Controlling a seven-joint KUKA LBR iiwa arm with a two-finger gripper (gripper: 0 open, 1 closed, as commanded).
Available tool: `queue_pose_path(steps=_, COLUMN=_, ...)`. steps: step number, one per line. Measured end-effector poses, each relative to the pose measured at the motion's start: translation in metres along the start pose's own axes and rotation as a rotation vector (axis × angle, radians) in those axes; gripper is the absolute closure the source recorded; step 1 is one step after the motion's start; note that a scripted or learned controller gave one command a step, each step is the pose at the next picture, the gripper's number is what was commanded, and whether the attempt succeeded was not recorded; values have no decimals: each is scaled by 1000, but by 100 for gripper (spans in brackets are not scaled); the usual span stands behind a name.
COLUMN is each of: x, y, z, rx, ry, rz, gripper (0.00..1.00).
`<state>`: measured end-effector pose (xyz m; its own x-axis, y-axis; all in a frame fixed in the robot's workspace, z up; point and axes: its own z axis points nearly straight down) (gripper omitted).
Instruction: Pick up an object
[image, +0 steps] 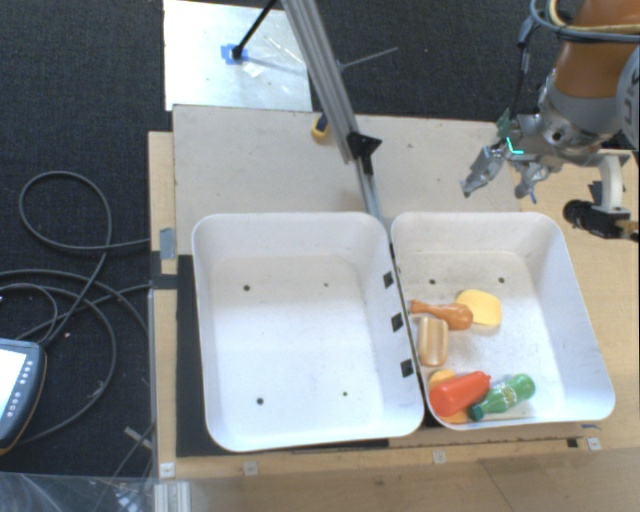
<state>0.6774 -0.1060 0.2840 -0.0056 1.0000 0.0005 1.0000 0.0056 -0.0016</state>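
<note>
Up high, above the far rim of the right bin (575, 262), hangs the gripper (503, 172), fingers spread wide, holding nothing. Well apart from the pile down in the near left corner. Risky, probably: red pepper (460, 388), green bottle (503, 396), tan roll (433, 341), yellow piece (481, 308), all crowded, touching. Could easily nudge neighbours or slip off rounded, glossy plastic against the wall.
</note>
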Motion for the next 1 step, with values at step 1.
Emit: queue_pose_path(steps=1, x=0, y=1, z=-2, rx=-3, ry=-1, rz=-2, gripper=0)
